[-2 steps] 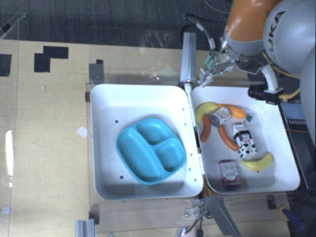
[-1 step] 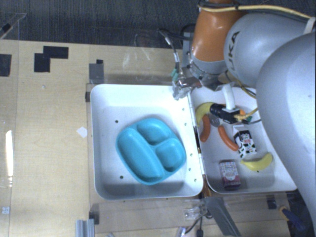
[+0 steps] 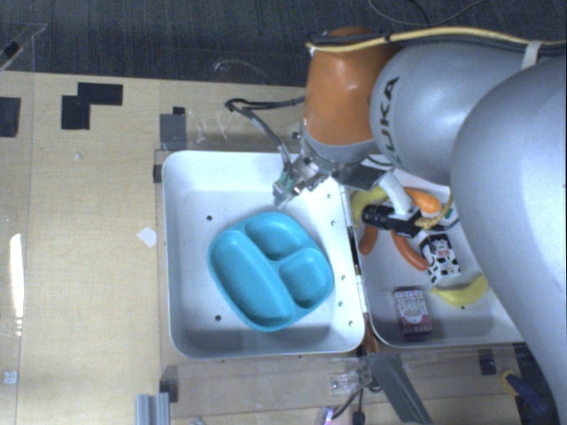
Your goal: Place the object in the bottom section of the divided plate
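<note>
Grey arm, gripper [image 3: 291, 184] above left bin [image 3: 190, 228]

Two white bins are set side by side on a light wood bench [image 3: 80, 264]. Right bin [image 3: 461, 330]: a banana [image 3: 462, 294] near the front, a small dark packet [image 3: 413, 312] beside it, orange sausage-like items [image 3: 409, 248] further back. Black block markings [image 3: 89, 103] are seen at the bench's far left.
</note>
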Controlling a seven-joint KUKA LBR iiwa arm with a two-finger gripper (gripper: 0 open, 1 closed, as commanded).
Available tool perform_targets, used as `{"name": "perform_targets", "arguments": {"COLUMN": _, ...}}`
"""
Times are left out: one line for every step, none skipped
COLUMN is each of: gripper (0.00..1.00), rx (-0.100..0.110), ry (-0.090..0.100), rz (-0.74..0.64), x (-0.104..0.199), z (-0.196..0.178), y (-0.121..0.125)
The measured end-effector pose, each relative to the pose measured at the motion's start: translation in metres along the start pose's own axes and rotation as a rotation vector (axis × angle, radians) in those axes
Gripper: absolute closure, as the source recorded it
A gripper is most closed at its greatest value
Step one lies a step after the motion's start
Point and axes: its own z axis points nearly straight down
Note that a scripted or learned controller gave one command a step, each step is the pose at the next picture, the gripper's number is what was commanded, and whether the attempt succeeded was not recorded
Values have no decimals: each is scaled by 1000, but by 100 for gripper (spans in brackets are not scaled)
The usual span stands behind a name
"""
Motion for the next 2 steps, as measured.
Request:
{"name": "perform_targets", "arguments": {"gripper": 100, "rx": -2, "ry": -1, "rz": 26, "x": -30, "z": -2, "y": 30}}
{"name": "perform_targets", "arguments": {"gripper": 100, "rx": -1, "ry": 0, "rz": -132, "x": 26, "z": 75, "y": 40}}
